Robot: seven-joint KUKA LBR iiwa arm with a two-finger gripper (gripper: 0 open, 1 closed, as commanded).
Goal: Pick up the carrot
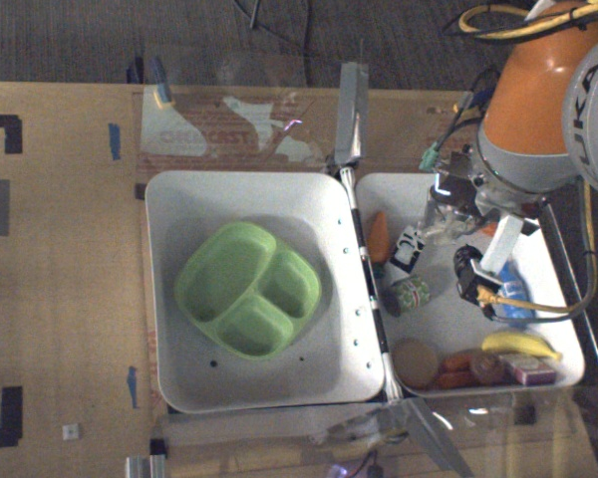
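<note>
The orange carrot [379,235] lies against the left wall of the right bin [563,297], near its far end, pointing along the wall. My gripper [426,235] hangs over the upper middle of that bin, just right of the carrot and apart from it. A small black-and-white piece [409,250] sits at the gripper's lower end, between it and the carrot. Nothing visibly rests in the gripper.
The left bin [169,366] bears a green divided plate [247,287]. In the right bin lie a green round item [411,294], a brown disc [416,362], red pieces [458,368], a banana [521,344], a pink box [531,369] and a blue packet [510,293].
</note>
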